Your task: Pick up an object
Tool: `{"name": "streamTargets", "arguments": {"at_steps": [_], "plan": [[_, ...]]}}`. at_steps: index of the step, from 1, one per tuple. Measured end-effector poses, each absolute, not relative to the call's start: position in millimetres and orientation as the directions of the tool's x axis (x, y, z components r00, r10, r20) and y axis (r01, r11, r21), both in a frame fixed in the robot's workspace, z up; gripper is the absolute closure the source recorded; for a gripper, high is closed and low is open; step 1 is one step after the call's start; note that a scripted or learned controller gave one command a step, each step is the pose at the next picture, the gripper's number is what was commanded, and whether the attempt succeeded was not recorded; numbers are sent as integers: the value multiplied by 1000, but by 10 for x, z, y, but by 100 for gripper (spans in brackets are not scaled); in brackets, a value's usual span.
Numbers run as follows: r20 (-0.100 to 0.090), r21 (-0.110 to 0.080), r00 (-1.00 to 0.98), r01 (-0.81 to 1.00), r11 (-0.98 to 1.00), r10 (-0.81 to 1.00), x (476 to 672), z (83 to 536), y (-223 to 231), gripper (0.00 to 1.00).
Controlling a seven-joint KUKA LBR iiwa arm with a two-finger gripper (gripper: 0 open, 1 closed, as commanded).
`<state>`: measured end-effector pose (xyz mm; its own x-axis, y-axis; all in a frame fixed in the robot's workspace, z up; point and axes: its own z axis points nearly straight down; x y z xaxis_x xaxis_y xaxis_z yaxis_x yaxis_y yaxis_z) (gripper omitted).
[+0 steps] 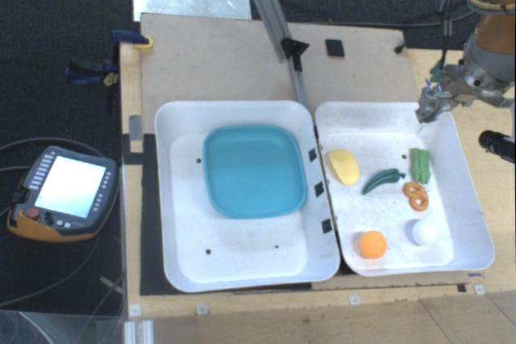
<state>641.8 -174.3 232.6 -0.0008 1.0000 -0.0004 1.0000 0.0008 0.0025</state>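
Camera view shows the end effector (427, 105) hanging over the far right corner of the right bin (466, 165), at the tip of the grey arm with its orange band; whether it is released or clenched I cannot tell at this size, and nothing is seen between its tips. Every candidate object lies nearer the camera than the end effector, inside that same bin. Closest is the light green piece (420, 165), almost straight below the end effector in the view, its long axis running away from the camera toward the tip. Just past it sits one orange pretzel-shaped ring (416, 196), then one white ball (423, 232). Off to the left of the end effector lie one dark green pod (382, 180), slanted, and one yellow lump (344, 167) near the bin's left wall. One orange ball (372, 244) rests farthest away, at the near edge. The left bin (181, 197) holds one teal tray (254, 172), well apart from the end effector. The light green piece looks like the shortest reach: a short drop toward the camera. Both bins rest on the surface (218, 60).
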Motion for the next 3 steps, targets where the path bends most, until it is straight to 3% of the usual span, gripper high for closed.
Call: {"name": "streamTargets", "arguments": {"at_steps": [3], "plan": [[1, 0, -4, 1000, 4, 1000, 6038, 2388, -199, 100]]}}
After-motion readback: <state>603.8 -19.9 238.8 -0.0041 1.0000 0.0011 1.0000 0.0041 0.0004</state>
